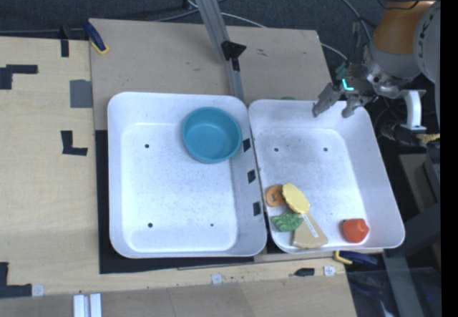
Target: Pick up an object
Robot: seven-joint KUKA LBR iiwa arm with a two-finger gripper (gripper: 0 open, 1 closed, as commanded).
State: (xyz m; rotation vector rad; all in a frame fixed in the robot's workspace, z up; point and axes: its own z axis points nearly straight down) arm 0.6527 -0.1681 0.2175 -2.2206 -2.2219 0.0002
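Tool sits over the far right corner of the right bin, its two dark fingers spread apart with nothing between them, so released. The arm enters from the right edge, grey body with the orange band high up near the top right corner, and a small teal light shows just above the fingers. Right bin contents are all bunched along its near edge, well apart from the tool: an orange round piece just beside the bin's left wall, a yellow piece touching it on the right, a green piece just below those two, a tan wedge against the near rim, and a red piece alone near the near right corner. A thin pale stick seems to run from the yellow piece down onto the tan wedge; cannot tell if they are joined. Left bin holds a blue bowl, upright, in its far right part, close to the wall shared with the right bin. Both bins rest side by side on the counter, tan surface with black tape marks at left. A grey metal pole slants down from the top to the gap between the bins at their far side.
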